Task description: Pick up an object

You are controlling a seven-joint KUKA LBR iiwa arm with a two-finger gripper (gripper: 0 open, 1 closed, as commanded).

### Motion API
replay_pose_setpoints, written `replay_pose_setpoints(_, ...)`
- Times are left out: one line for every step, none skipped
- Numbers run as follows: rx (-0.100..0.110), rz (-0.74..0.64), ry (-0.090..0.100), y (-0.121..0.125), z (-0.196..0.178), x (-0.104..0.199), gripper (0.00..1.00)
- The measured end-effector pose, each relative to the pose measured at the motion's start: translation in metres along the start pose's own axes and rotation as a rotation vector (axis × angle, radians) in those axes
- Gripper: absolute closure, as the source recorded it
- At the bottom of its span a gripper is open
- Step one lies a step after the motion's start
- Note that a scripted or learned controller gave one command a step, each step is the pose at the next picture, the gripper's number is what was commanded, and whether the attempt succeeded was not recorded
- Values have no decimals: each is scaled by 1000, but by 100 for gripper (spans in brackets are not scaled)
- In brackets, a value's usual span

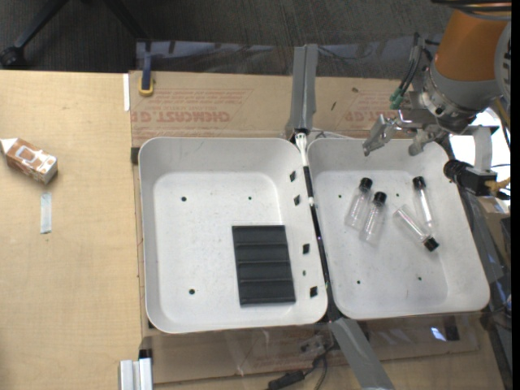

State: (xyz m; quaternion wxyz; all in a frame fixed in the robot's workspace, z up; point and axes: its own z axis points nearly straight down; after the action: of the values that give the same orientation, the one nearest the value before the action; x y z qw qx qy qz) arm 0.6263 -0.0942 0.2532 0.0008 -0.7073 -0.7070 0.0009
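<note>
Several clear vials with black caps lie in the right bin (455,299): two side by side (358,202) (373,216), one further right (421,197), and one slanted (415,227) near it. A black ridged block (262,264) lies flat in the left bin (162,299). My gripper (399,140) hangs over the far rim of the right bin, above and behind the vials. It is open, its two grey fingers (375,138) spread apart with nothing between them.
A metal divider (304,96) runs between the bins at the back, over brown cardboard (211,108). A small orange-and-white box (31,160) and a pale strip (45,214) lie on the wooden bench at the left.
</note>
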Motion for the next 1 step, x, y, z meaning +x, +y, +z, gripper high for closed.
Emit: replay_pose_setpoints(0, -29, 0, -62, 78, -48, 0)
